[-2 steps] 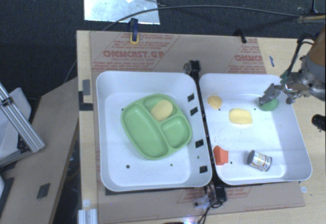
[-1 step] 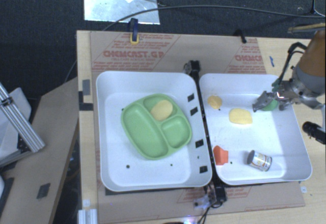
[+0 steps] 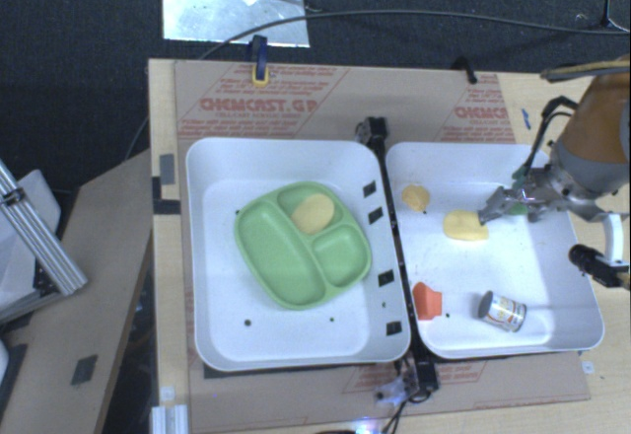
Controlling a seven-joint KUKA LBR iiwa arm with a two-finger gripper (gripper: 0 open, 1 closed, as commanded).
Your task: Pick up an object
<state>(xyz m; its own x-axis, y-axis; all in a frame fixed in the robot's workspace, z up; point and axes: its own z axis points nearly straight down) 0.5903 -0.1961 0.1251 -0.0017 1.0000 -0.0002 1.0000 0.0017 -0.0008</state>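
A small can [image 3: 502, 311] and an orange piece [image 3: 427, 300] are seen below the pincer [image 3: 490, 213]. A yellow lump [image 3: 465, 226] lies just beside its tip; its grip state cannot be told.

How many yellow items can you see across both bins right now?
3: one in the green tray in the left bin, a small one and a bigger one in the right bin.

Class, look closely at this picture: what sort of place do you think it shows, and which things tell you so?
Probably a robotics lab bench, not a kitchen. A robot arm reaches over two white bins on a protected board; toy-like food and a green divided plate lie inside, and cables run across dark carpet.
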